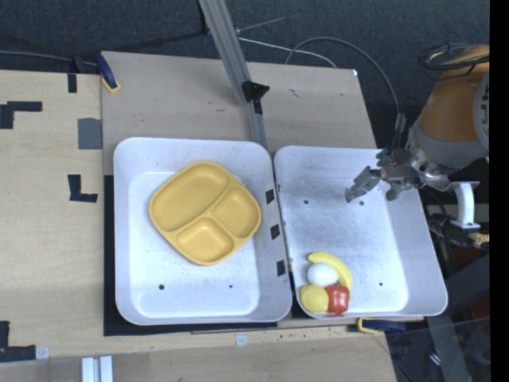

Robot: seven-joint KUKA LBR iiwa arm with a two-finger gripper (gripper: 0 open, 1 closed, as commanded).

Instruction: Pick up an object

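Toy fruit (326, 283) well below hand (374, 188)

Single fixed camera, mounted above the bench (199, 94) and looking down at a slant. It is framing both white bins side by side: the left bin (127, 213) is sitting near the middle of the frame, the right bin (413, 277) toward the right. The view is wide rather than close, taking in the whole of both bins, the wooden bench top around them and a strip of dark floor (95, 6) along the top. The arm (457, 118) is entering from the right edge, cut off by the frame. A metal post (231, 42) is slanting in from the top.
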